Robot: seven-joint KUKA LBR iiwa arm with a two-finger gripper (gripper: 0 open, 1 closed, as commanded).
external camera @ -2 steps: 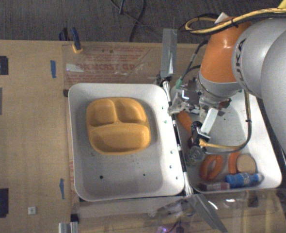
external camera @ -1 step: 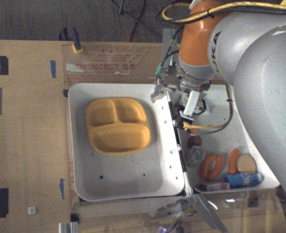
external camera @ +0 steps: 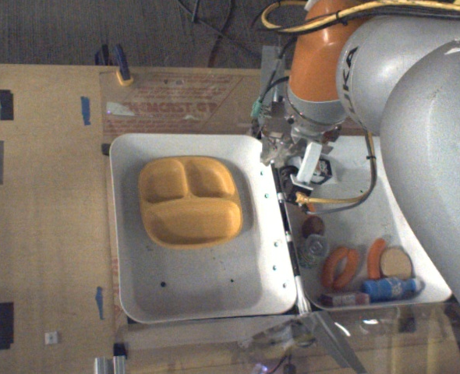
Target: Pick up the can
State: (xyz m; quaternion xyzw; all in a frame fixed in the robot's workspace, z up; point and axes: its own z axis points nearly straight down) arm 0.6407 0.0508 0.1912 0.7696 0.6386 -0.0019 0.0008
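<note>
gripper [external camera: 283,148]: above upper-left corner of right shallow white bin [external camera: 353,170], grasp state cannot be told | small silvery round metal can [external camera: 316,248]: apart from gripper, by bin's left wall, between brown round lump [external camera: 314,226] and orange ring [external camera: 339,268] | risk: crowding neighbours or wall likely spoil the grasp

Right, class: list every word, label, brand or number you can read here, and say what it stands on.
No text here can be read for certain.
Red print on the cardboard sheet: too blurred to read.
Dark lettering on the arm: sideways, too blurred to read.
Blue bottle: any label too small to read.
</note>
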